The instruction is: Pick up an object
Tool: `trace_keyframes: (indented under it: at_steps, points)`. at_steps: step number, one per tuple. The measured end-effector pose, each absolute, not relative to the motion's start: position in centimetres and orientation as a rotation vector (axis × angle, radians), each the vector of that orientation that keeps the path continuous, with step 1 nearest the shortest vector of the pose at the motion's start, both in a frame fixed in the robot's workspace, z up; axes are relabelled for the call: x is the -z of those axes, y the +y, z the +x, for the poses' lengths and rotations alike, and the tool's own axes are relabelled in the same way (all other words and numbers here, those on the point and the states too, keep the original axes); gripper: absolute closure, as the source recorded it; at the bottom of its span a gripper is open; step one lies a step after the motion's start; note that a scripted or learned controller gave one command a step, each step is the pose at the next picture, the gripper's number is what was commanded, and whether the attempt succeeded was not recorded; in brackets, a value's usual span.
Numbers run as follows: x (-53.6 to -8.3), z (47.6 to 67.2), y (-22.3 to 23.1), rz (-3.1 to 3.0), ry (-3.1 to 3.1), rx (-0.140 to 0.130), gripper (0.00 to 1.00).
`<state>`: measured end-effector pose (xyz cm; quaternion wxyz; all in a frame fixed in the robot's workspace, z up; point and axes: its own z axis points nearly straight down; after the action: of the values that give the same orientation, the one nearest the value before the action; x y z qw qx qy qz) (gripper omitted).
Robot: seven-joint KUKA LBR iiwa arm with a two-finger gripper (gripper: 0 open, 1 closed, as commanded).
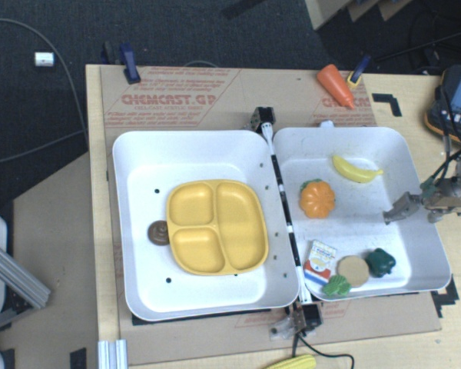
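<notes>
The claw (393,212) hangs over the right bin (415,271) by its right wall — I cannot tell how it is set. Just below it sit a green toy (380,262) and a tan disc (353,270). Left of it is a small pumpkin (317,198). Up and left — a banana (356,169). Far left lies a yellow plate (215,227).

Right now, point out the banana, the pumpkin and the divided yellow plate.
banana (356,169), camera view, middle of its curve
pumpkin (317,199), camera view, centre of its top
divided yellow plate (216,227), camera view, centre ridge
</notes>
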<state>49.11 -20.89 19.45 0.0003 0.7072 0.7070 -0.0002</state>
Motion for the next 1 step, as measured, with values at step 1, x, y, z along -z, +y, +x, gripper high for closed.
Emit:
trace_keyframes:
  at_steps: [1]
  points:
    - [-8.44,47.90,-18.50,2.222,2.221,0.000,0.00]
